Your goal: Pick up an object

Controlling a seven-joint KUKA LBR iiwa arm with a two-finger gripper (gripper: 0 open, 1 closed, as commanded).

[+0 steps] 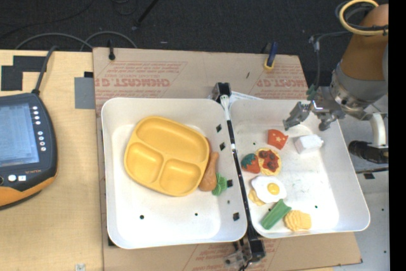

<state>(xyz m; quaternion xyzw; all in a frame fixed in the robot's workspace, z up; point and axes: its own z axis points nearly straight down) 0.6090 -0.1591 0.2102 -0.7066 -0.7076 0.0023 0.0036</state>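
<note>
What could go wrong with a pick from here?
1. The toys crowd together: the fried-egg toy, green pod and yellow corn piece touch, so a grasp may catch two or slip.
2. The two-finger gripper hangs near the right bin's back wall, above the small white block; descending could nudge it away.

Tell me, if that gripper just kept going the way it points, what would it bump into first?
The gripper points down and to the view's left. Probably the small red toy piece in the right white bin comes first, though one view leaves depth uncertain.
</note>
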